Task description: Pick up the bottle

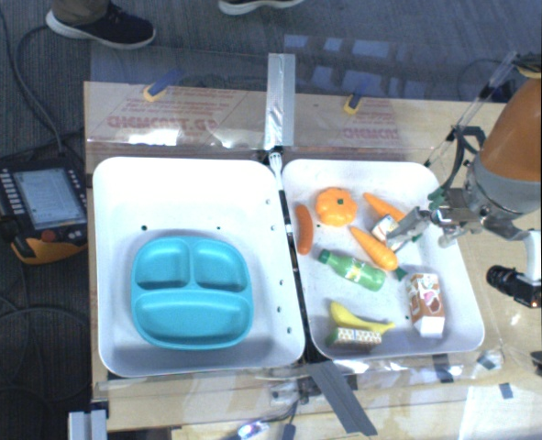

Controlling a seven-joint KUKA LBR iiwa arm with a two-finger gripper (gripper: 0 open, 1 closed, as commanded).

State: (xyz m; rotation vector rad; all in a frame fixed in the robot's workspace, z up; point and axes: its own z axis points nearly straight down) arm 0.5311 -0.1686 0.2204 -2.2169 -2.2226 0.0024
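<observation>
Near edge: a banana (358,317) is lying at the front of the right bin (454,333), with a small dark-labelled packet (357,336) sitting just in front of it; its writing is too small to read.
Carton: a little juice box (425,304) is resting at the front right of the same bin, printed in red and white, the print too blurred to make out.
Bottle: the green bottle (353,270) is lying on its side in the middle of the right bin, cap pointing left, its label pale and unreadable; the banana is below it, a carrot (373,247) just above it.
Gripper: the gripper (401,230) is hanging over the right bin, above the carrot's right end and apart from the bottle; I cannot tell how it is set, and nothing is showing in its grasp.
Arm: the grey arm with its orange band (518,140) is reaching in from the right.
Other food: an orange (336,205) is sitting at the back of the bin, a second carrot (381,205) right of it, a red-orange piece (304,228) lying along the left wall.
Left bin: the left bin (124,191) is holding a blue divided tray (192,289).
Writing: reddish mirrored lettering on the board (160,122) behind the bins is showing, though not clearly enough to read.
Floor: a handheld control unit (37,204) is lying at the left, and two dark shoes (101,21) are standing at the top.
</observation>
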